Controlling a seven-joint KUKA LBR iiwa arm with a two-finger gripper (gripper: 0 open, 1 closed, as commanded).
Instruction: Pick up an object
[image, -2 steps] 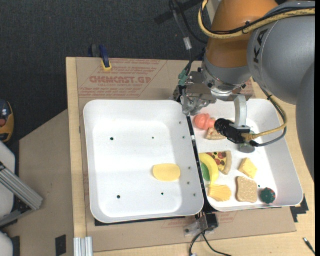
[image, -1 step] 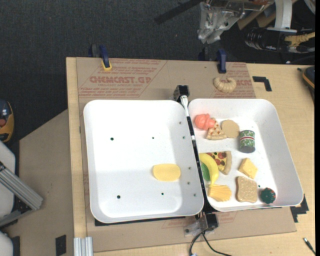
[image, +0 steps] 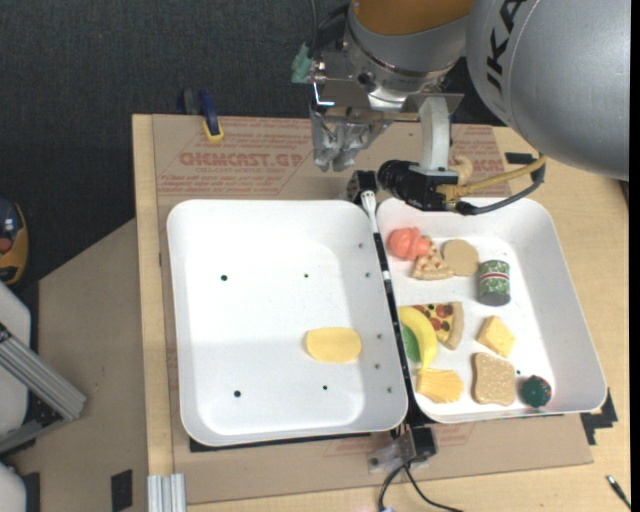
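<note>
Brown bench (image: 250, 150), gripper (image: 338, 150) above bins — lone yellow piece (image: 333, 345) left.

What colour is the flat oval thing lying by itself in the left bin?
Pale yellow. The oval piece shows best in the camera view, on the white floor of the left bin.

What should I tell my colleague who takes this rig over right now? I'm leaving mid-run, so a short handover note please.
Tool: up above the back edge of the bins, over the brown board; nothing seen between its fingers. Whether they are open or shut cannot be told.
Left bin: one flat yellow piece near its front middle.
Right bin: the rest of the toy food, including a pink piece, green can, banana, pizza slice, toast and a dark green ball.
Done: no pick achieved as things stand.
Left: choose an object, descend, grasp and lift it.
</note>
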